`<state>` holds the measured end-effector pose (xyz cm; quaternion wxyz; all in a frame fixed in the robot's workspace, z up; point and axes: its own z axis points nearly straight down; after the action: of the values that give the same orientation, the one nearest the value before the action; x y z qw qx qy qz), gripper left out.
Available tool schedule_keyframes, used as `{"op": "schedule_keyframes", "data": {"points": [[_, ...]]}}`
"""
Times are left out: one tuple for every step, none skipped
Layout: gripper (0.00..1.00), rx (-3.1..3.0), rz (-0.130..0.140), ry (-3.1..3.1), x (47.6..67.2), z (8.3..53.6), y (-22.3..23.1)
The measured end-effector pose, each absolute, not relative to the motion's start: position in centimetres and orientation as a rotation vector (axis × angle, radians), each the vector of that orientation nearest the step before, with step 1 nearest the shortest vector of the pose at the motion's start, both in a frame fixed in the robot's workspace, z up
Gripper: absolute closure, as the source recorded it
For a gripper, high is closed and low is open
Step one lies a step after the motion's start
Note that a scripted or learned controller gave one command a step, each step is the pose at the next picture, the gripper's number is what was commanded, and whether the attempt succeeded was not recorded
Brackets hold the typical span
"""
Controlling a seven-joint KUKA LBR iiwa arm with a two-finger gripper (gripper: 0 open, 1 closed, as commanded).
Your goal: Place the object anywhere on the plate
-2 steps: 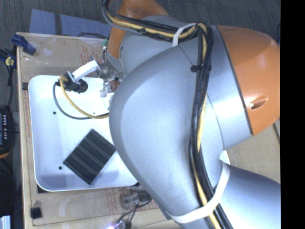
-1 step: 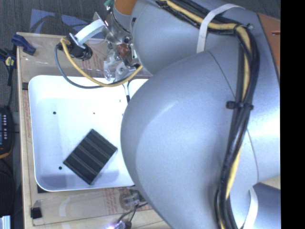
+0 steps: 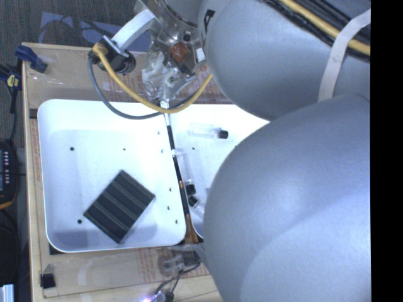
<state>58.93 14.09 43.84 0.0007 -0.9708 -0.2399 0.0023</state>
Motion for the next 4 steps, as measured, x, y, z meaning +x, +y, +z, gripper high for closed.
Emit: {"op": "schedule_keyframes", "data": {"points": [[1.0, -2.971, 0.015, -1.016, 51.7, 32.3, 16.9], [1.0, -2.888, 0.011, -1.226, 49.1, 33.1, 9.6], [1.0, -2.621, 0.014, -1.723, 47.5, 28.3, 18.6], [1.0, -2.531, 0.009, -1.857, 47.6, 22.5, 11.8]]}}
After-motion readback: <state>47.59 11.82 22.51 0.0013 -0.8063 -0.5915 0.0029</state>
